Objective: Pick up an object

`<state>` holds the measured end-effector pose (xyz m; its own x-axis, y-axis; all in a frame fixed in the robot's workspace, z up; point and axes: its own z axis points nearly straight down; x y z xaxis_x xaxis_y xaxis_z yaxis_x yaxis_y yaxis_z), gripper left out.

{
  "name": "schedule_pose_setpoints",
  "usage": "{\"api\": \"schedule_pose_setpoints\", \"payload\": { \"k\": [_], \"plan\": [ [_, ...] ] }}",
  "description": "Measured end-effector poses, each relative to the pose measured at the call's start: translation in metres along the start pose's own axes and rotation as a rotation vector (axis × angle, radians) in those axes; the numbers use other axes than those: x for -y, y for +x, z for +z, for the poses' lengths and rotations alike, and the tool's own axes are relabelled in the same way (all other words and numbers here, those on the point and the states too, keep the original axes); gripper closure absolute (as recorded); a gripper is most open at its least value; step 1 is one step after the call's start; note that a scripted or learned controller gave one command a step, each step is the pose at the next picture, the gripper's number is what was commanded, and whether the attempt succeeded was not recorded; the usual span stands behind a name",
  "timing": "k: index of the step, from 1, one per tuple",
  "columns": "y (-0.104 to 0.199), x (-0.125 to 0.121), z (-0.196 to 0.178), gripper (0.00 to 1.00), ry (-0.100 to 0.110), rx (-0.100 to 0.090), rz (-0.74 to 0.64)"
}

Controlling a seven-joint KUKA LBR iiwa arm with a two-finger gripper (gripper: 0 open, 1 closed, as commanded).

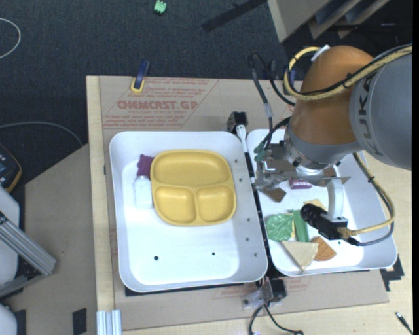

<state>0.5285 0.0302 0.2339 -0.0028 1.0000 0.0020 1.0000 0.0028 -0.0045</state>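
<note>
A wooden board printed with faded red lettering lies on a dark carpeted floor, with a yellow-and-blue clip at its upper edge. Two shallow white bins sit on it side by side. The left bin has two small dark specks on its floor. A thin white cable curves at the upper left, and a small green piece lies on the floor near the top edge.

green crinkled piece, cream wedge, orange piece, right bin
</note>
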Motion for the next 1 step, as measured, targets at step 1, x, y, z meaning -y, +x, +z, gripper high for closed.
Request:
{"api": "schedule_pose_setpoints", "payload": {
  "k": [1],
  "plan": [
    [-0.0042,-0.0096,0.0182,1.00,0.000,0.002,0.003]
  ]
}}
